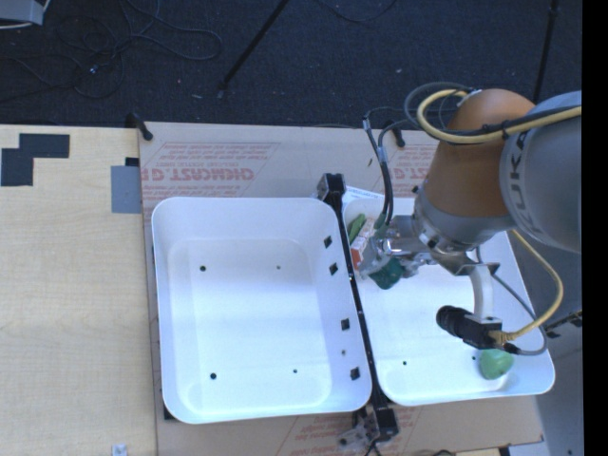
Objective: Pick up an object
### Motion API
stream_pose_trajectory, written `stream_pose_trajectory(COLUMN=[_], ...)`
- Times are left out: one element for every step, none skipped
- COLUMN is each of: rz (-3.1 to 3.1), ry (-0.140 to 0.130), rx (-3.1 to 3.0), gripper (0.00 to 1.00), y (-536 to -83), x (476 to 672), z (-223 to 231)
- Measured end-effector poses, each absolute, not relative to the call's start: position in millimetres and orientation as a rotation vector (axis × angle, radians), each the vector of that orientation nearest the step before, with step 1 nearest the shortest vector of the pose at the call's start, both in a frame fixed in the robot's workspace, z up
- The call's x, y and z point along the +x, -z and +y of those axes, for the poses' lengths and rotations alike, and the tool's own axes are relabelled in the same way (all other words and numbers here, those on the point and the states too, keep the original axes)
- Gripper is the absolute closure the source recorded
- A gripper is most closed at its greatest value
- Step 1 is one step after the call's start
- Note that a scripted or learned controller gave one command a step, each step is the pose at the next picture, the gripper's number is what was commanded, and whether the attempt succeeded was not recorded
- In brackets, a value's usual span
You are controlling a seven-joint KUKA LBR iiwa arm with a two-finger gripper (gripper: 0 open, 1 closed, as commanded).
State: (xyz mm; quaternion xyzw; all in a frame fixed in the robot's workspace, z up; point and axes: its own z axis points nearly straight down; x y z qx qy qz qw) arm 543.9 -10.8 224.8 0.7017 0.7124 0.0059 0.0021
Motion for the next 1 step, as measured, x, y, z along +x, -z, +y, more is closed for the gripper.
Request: stream_pose_trajectory(rz=[2.234], ry=[0.001], rx=[2.216], gripper=[1.00], y=[-207.9], x=[548.6], z=[64.2])
